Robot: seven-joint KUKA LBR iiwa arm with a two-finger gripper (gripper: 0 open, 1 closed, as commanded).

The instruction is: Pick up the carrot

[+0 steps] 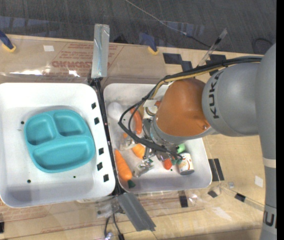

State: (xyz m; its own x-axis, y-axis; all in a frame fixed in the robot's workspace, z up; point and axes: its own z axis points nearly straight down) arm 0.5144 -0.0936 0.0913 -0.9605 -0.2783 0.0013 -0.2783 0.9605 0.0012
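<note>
Presently, operator, you have the reach-and-descend step in hand, by my judgement. Nearest you: the carrot (123, 167), orange, tapered, smooth-skinned, lying lengthwise against the near-left wall of the right bin (200, 180). Just beyond it: the gripper (148, 160), low among mixed small items, one an orange piece (138, 150); whether it is released or clenched you cannot tell, and nothing visibly sits in it. Above: glossy orange band (182, 109), matte grey arm (239, 99). Left bin (6, 134): teal three-compartment tray (59, 139), moulded plastic. Next move calls for shifting toward that wall and aligning across the carrot's width.
</note>
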